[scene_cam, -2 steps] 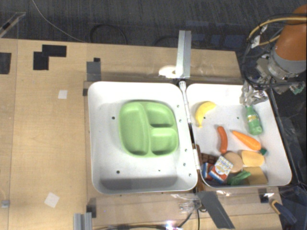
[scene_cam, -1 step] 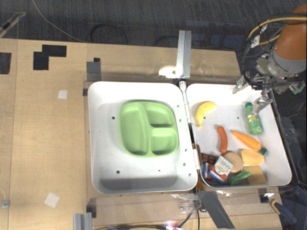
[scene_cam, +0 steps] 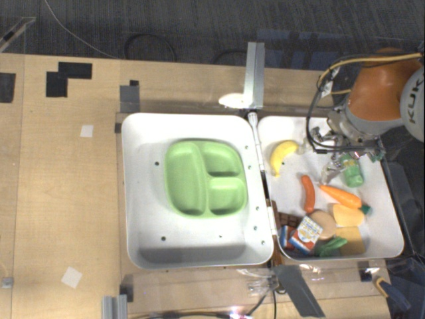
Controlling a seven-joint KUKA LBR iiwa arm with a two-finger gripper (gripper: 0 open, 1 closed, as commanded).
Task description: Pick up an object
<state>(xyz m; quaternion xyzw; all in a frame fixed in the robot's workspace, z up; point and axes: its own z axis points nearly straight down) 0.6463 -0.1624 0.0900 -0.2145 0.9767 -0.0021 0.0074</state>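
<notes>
Gripper (scene_cam: 346, 167) hovers at the back of the right bin (scene_cam: 392, 198), above a small green object (scene_cam: 354, 175).

Whether the jaws are open or closed I cannot tell, nor whether anything sits between them; the green object lies just under the wrist, beside the carrot (scene_cam: 341, 195), with the sausage (scene_cam: 308, 193) and banana (scene_cam: 283, 154) apart to the left; it looks like light, stiff toy plastic, probably smooth and apt to slip; a pinch across its narrow middle seems safest; the green tray (scene_cam: 204, 178) rests in the left bin (scene_cam: 143, 198).
</notes>
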